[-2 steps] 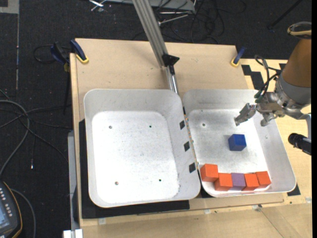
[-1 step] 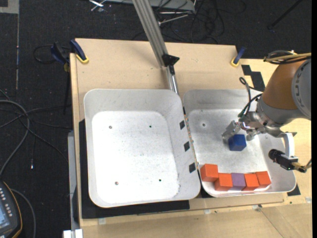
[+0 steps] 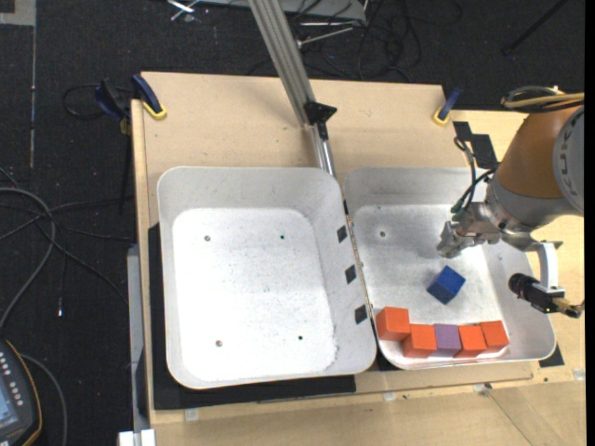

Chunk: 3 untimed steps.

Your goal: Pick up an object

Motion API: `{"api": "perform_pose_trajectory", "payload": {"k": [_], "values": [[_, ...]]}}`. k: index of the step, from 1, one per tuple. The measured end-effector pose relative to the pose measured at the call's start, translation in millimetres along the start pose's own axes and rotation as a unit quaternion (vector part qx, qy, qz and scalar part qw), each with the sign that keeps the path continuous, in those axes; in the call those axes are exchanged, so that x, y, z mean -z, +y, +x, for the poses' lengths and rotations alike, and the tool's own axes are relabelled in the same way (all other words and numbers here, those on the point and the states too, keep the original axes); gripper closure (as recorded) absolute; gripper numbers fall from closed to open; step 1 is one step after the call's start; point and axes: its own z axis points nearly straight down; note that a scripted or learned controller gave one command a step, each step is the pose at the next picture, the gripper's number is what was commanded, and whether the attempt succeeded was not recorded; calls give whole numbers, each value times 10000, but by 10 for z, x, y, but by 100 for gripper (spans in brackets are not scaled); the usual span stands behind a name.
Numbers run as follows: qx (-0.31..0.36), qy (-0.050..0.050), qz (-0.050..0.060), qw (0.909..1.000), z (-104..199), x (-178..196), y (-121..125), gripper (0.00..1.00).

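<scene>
Two white bins (image 3: 251,189) on a wooden bench (image 3: 232,119), black floor around; claw (image 3: 456,240) grip state unclear

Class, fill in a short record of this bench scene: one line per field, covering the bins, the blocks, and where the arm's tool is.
left bin: white, shallow, no blocks in it
right bin: white, holds all the blocks
blue block: lies alone near the bin's middle
block row: along the near edge, orange blocks with one purple block among them
tool: over the right bin, just beyond the blue block
arm: reaches in from the right
</scene>
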Motion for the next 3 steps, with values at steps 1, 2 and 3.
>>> {"api": "perform_pose_trajectory", "payload": {"k": [1, 2, 3], "values": [[-4, 1, 3, 10000, 0, -3, -1, 0], [-13, 3, 13, 10000, 11, -213, -639, 0], [-4, 0, -3, 10000, 16, -108, -617, 100]]}}
